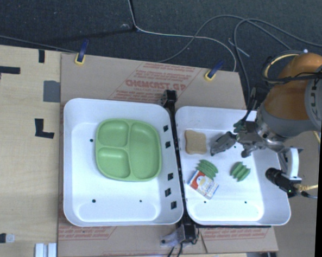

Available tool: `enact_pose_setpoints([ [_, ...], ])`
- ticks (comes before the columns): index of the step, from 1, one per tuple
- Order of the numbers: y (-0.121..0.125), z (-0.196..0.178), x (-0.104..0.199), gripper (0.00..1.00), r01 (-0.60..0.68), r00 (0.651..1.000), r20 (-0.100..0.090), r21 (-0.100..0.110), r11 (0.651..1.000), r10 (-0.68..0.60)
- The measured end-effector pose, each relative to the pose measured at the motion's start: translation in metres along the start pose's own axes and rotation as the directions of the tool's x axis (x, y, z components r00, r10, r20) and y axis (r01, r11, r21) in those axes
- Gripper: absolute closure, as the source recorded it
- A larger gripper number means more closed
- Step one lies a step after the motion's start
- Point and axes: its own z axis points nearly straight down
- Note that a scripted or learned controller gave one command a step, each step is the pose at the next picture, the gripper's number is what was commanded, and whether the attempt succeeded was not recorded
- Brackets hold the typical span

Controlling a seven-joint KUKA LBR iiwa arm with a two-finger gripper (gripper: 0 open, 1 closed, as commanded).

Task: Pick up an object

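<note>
The right bin (254,209) holds a tan slice of bread (195,142), a green leafy piece (207,168), a second green piece (240,171) and a small red-and-white packet (203,184). My gripper (234,145) hangs over the upper middle of this bin, right of the bread and above the two green pieces. Its two dark fingers (221,143) are spread apart with nothing between them. The grey arm with its orange band (297,79) comes in from the right.
The left bin (77,201) carries a green divided plate (128,149). A black clamp strip (173,153) runs between the bins. Cables trail across the dark floor at the back, and a black fitting (280,180) sits at the right bin's edge.
</note>
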Motion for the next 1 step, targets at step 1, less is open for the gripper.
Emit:
enact_pose_setpoints([
  [1,0.0024,-0.0048,0.0001,0.00,0.002,1.000,0.002,-0.010,1.000,-0.002],
])
